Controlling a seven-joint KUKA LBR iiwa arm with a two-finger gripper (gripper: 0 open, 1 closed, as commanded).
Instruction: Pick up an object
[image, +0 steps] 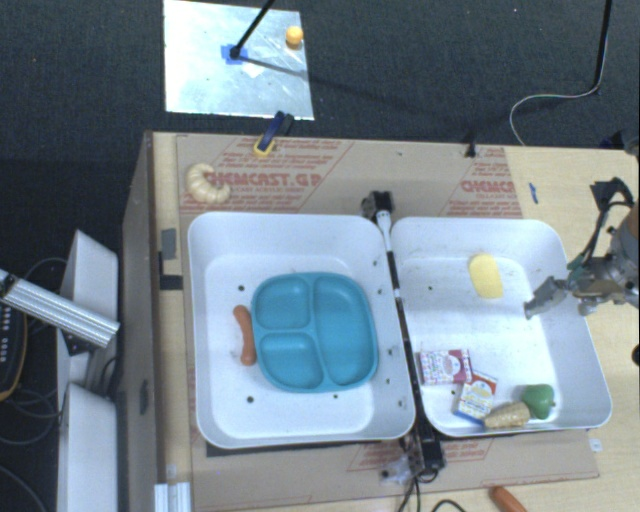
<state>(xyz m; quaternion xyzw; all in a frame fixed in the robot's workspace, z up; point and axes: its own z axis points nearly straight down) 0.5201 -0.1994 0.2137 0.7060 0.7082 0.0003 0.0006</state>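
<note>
In the camera view, the grey metal gripper (545, 297) hangs over the right white bin (575, 345); whether it is clenched cannot be told. A pale yellow oval object (487, 276) lies near it. The brown cardboard worktop (330, 170) stands on dark carpet (80, 90).

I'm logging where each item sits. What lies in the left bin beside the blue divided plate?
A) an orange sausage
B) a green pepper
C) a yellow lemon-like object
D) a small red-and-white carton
A: the orange sausage lies against the left edge of the blue divided plate in the left bin.
</note>
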